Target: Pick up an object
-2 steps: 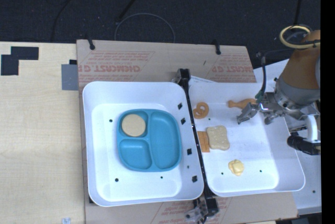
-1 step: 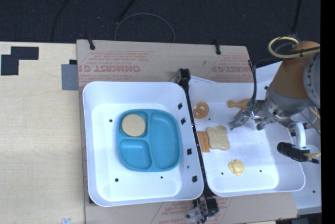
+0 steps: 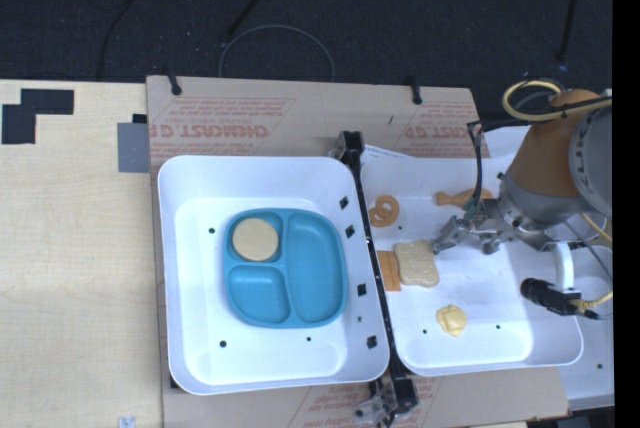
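Currently the gripper (image 3: 447, 238) sits low inside the right bin (image 3: 500, 348), near its middle, with its tip pointing toward the divider between the two bins. Released or clenched: cannot tell from this angle. Nothing is visibly held.

Nearest item: slice of toast (image 3: 417, 264), lying flat just beside the gripper tip, toward the bin's near-left part. Contact between the two cannot be judged. A small orange-brown piece (image 3: 387, 272) lies against the toast's left edge, close to the bin wall.

Pretzel (image 3: 383, 210) lies flat, farther back and left of the gripper, apart from the toast. A tan stick-like piece (image 3: 456, 198) lies just behind the gripper; its right end is hidden by the arm. Yellow lump (image 3: 452, 319) rests toward the front of the bin, well apart from the gripper.

Left bin (image 3: 190, 336): blue divided plate (image 3: 310, 276) in the middle, with a round tan biscuit (image 3: 255, 239) in its rear-left compartment.

Both bins rest on a cardboard sheet (image 3: 300, 116) with red print, which lies on the pale wooden table (image 3: 70, 246).
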`<state>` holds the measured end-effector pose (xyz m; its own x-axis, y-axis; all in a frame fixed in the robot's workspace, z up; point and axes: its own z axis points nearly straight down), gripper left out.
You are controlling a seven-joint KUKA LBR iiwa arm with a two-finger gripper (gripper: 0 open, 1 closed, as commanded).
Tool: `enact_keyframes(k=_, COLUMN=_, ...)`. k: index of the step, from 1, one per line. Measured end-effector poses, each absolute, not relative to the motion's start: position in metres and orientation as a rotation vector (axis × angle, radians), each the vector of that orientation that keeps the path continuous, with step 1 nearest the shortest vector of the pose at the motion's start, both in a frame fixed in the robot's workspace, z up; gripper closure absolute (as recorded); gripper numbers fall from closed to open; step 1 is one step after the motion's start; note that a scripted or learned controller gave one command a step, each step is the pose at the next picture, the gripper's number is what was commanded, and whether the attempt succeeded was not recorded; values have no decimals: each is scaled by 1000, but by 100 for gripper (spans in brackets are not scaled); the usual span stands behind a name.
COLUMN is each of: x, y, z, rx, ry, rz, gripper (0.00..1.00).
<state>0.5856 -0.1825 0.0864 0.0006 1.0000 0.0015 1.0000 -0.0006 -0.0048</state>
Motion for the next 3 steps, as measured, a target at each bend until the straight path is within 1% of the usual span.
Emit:
enact_keyframes(k=1, x=586, y=-183, z=98, rx=-2221, ry=-2216, rz=3, gripper=100)
enact_keyframes(k=3, x=574, y=-179, z=193, rx=-2222, ry=-2223, rz=-2, gripper=100)
